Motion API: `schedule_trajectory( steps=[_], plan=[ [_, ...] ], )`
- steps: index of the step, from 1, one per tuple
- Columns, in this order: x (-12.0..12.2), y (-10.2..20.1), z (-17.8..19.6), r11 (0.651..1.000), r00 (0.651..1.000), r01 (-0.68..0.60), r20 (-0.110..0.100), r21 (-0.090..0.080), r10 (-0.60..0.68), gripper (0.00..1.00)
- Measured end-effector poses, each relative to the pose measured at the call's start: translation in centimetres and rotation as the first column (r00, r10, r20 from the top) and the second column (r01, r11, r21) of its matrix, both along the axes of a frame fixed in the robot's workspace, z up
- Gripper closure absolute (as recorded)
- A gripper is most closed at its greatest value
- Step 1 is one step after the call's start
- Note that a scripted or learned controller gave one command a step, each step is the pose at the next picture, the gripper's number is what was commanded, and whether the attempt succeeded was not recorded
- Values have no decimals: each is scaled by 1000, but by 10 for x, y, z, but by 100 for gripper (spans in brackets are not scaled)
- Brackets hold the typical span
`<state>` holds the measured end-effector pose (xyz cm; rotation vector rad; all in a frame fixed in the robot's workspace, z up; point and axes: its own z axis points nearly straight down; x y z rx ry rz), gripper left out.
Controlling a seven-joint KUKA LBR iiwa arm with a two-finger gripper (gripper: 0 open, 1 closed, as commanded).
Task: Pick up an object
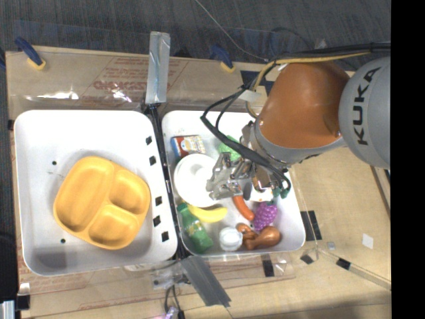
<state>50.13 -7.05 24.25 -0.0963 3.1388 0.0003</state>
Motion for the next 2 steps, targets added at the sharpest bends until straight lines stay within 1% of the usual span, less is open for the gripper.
schedule_trajectory(
  steps=[1,2],
  plan=[
    [81,-34,14,1000,1000,-30,2,-2,30,100],
    [142,-80,82,991,991,-133,6,-4,133,100]
  ],
)
